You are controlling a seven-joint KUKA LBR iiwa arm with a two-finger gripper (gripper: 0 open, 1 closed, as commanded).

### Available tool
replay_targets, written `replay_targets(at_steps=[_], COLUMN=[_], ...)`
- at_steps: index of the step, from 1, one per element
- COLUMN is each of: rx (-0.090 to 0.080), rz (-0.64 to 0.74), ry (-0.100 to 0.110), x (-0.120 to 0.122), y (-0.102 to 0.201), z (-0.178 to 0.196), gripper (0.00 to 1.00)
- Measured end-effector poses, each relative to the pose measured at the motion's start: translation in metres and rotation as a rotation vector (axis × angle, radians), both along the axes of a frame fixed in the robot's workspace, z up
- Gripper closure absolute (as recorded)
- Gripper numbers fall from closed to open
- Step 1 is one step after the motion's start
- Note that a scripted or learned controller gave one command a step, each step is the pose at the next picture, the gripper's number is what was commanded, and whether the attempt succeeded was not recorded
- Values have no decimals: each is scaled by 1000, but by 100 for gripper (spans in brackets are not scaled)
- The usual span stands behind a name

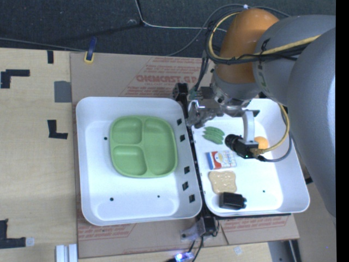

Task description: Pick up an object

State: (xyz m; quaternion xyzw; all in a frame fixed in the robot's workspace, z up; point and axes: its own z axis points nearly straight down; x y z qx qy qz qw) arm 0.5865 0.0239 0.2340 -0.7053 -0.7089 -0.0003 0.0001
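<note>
The grey arm [313, 75], with its orange band, rises closest to the lens and overhangs the 3 o'clock side of the right bin [272, 187]. Its end effector [197, 111] sits low at that bin's 11 o'clock corner, hard by the wall shared with the left bin [95, 146]. Whether it is wide or narrow I cannot tell, and nothing shows in its grasp.

Just beside it, at its 5 o'clock, lies a green pod-shaped toy [214, 134], the likeliest object to pick. Further along the same line come a red, white and blue packet [221, 159], a toast slice [222, 181] and a black block [233, 201]. A partly hidden orange ball [262, 142] lies at 4 o'clock.

A good pick probably means shifting toward 5 o'clock until centred over the pod. The closing line should run across the pod's narrow width, and the descent should go nearly to the bin floor, since the pod looks low.

The shared wall at 9 o'clock is the tight edge, and a descent from the present spot risks clipping it. The packet lies near the pod's 6 o'clock but apart from it. Bare floor opens toward the bin's 4 o'clock corner. The green divided plate [144, 146], at 8 o'clock, lies well apart beyond the wall.
</note>
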Motion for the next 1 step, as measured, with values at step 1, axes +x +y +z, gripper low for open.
replay_targets(at_steps=[1], rx=[-1], rz=[0], ry=[1], x=[24], y=[52], z=[-15], gripper=[100])
